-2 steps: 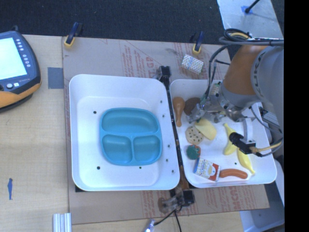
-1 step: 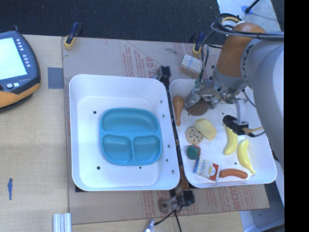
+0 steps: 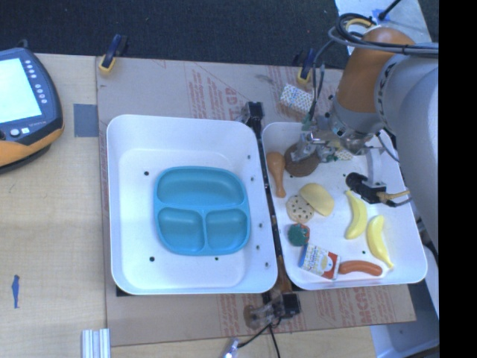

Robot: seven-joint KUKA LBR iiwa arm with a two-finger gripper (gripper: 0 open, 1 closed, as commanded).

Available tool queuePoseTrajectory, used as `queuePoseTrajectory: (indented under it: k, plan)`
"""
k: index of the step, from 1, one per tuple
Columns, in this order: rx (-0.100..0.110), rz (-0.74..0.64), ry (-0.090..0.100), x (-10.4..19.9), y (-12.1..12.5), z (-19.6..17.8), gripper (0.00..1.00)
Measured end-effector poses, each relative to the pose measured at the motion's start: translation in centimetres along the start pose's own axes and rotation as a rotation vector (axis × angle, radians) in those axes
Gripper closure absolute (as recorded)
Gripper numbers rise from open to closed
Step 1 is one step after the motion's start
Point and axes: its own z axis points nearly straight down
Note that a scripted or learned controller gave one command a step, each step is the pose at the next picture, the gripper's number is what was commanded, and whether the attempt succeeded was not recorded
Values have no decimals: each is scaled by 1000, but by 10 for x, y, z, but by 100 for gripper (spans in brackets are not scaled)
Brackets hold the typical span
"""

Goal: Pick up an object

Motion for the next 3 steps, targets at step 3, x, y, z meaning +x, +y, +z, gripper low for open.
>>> queuePoseTrajectory:
  k: [3]
  plan:
    - [-1, 3, 3, 17, -97, -85, 100]
